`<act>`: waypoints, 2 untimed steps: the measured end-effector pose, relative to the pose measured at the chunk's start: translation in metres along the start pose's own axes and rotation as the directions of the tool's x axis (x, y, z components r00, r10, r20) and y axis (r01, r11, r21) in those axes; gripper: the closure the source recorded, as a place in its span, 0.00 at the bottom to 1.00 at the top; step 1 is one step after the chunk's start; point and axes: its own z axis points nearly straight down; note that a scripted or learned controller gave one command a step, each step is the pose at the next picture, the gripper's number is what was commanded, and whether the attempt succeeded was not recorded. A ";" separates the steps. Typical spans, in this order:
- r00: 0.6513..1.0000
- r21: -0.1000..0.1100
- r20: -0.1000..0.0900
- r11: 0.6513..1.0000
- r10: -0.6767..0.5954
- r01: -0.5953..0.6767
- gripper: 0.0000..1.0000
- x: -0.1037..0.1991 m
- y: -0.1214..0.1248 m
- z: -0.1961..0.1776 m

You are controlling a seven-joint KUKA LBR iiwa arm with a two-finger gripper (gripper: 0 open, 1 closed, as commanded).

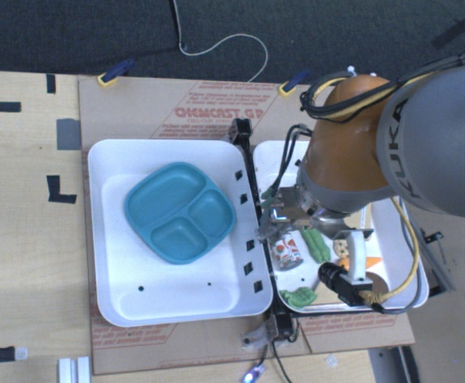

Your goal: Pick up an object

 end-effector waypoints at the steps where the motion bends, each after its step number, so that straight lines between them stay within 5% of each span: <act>1: 1.000 -0.010 0.003 1.000 0.012 -0.012 1.00 -0.035 0.001 -0.048; 2: 1.000 -0.011 0.002 1.000 0.009 -0.009 1.00 -0.043 0.001 -0.094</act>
